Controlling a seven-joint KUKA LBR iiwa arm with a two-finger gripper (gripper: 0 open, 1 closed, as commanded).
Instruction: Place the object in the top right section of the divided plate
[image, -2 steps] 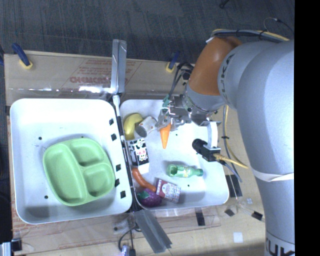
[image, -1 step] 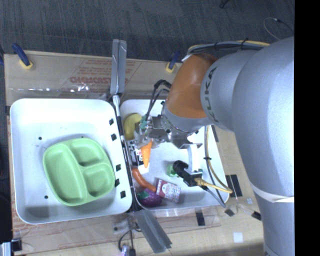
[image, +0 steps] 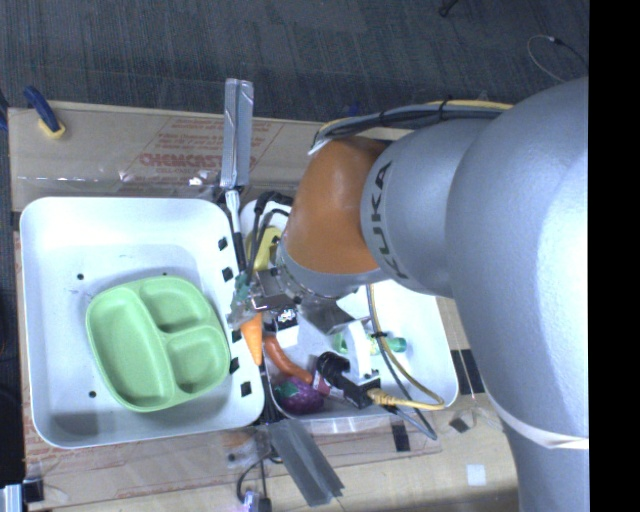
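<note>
Hanging low over the right bin (image: 440, 350), gripper (image: 262, 305) at that bin's left wall; finger state: cannot tell, hidden under the wrist. Lying just below the gripper, carrot (image: 254, 338), long axis running near to far, apparently not between any fingers. Beside it, purple item (image: 300, 398) and a red piece (image: 285, 362). Sitting to the left across the dividing walls, plate (image: 105, 345) in the left bin (image: 50, 260). Judged target: upper right section (image: 172, 303), the one nearest the gripper, bare. Required travel: short, leftward.
</note>
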